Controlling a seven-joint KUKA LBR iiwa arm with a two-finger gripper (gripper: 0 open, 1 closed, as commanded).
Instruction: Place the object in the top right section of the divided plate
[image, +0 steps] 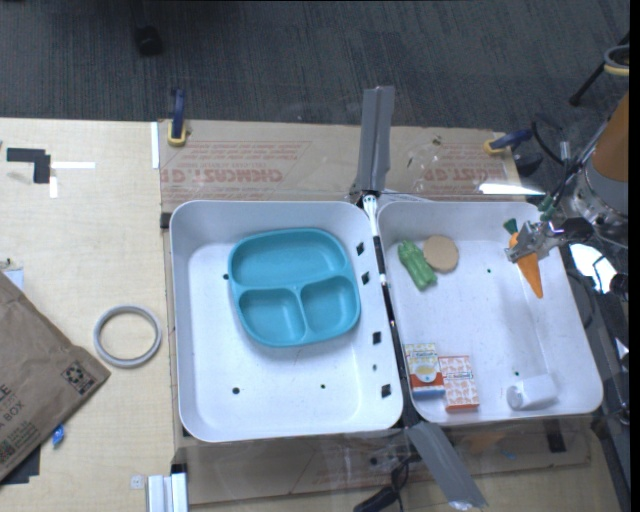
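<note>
A teal divided plate (294, 286) lies in the left bin (200, 330), with one long section at the back and two smaller ones in front. My gripper (534, 244) is over the right side of the right bin (560, 330), far to the right of the plate. An orange toy carrot (532, 272) with a green top hangs point-down from the gripper, its upper end between the fingers.
In the right bin lie a green pickle-like piece (417, 265) and a tan cookie (440, 253) at the back, two small boxes (441, 377) in front, and a white cylinder (532, 391) at the front right. A tape roll (127, 334) rests on the bench at left.
</note>
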